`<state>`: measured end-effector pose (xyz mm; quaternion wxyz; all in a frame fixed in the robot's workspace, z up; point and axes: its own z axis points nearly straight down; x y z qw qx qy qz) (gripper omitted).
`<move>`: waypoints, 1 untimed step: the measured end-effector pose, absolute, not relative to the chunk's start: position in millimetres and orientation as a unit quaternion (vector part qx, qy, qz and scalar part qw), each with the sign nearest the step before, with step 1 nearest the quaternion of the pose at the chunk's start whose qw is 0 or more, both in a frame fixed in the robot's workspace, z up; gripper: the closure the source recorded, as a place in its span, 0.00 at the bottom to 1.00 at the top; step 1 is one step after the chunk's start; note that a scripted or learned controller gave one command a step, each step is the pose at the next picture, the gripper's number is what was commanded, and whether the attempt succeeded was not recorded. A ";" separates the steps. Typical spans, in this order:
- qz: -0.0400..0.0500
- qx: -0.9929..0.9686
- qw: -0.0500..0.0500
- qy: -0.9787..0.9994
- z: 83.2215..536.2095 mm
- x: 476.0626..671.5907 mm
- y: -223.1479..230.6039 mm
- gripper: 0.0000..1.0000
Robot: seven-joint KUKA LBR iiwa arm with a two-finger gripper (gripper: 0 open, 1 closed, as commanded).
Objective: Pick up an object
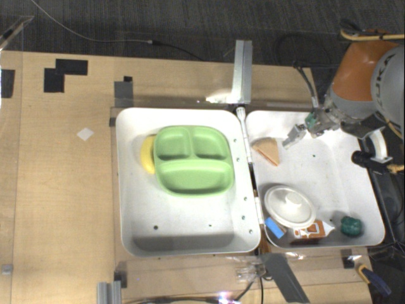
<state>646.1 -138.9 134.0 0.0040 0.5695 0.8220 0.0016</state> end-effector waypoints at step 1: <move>0.002 0.570 0.004 0.822 134.0 646.1 -138.9 0.00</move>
